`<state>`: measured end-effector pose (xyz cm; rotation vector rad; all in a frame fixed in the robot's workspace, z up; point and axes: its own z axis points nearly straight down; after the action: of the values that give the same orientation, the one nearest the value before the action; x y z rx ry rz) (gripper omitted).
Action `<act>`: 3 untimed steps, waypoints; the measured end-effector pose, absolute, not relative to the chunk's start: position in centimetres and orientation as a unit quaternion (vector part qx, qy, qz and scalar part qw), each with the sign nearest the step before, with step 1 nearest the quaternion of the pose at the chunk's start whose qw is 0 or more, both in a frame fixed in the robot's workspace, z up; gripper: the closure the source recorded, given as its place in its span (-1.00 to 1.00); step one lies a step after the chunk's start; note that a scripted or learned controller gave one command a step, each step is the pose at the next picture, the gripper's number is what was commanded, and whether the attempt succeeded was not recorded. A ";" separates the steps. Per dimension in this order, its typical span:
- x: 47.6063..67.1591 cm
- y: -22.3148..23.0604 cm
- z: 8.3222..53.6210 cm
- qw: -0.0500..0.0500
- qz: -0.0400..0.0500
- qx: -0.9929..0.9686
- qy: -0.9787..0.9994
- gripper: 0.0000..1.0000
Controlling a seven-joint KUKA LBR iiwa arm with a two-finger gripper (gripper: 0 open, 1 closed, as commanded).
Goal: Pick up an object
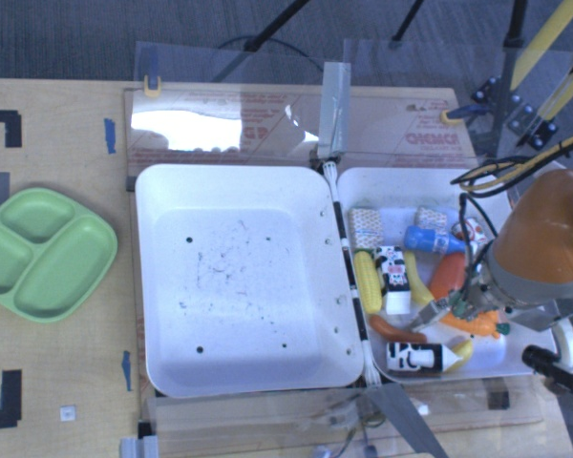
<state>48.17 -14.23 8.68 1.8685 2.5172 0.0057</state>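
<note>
Two white bins are sitting side by side on the bench; the left bin (pixel 234 265) is holding nothing I can make out, and the right bin (pixel 401 184) is carrying all the clutter. The gripper (pixel 456 305) is hanging low over the right bin's near half, with the arm's orange band (pixel 544 227) rising behind it. Whether it is clenched or released I cannot tell. A carrot (pixel 476 324) is lying just beside it, toward the arm, and seems the nearest thing to take, though nothing is showing as grasped. To the gripper's left a corn cob (pixel 368 280) is lying with its long axis running away from the camera, and one red sausage (pixel 396 330) is lying crosswise below it. One blue bottle (pixel 433 240) is resting farther back. One green tray (pixel 44 253) is sitting well apart, left of both bins.
</note>
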 end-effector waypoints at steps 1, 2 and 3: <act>48.3 -14.2 9.8 0.006 0.003 0.596 0.803 1.00; 52.1 -20.6 8.7 -0.008 0.007 0.668 0.744 1.00; 54.2 -15.0 22.0 0.001 0.000 0.716 0.698 1.00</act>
<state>54.15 -15.04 21.97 2.2501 2.1910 0.0013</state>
